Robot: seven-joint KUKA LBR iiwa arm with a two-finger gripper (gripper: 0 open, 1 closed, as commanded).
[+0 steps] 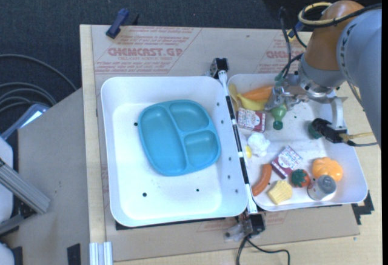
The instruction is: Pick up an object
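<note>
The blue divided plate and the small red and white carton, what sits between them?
In the camera view, the touching bin walls lie between the blue divided plate and the red and white carton; otherwise just bare white bin floor.

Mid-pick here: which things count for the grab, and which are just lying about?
For the job: gripper, green toy under it, right bin of toys.

Lying about: blue divided plate in left bin, blue clip on the board.
</note>
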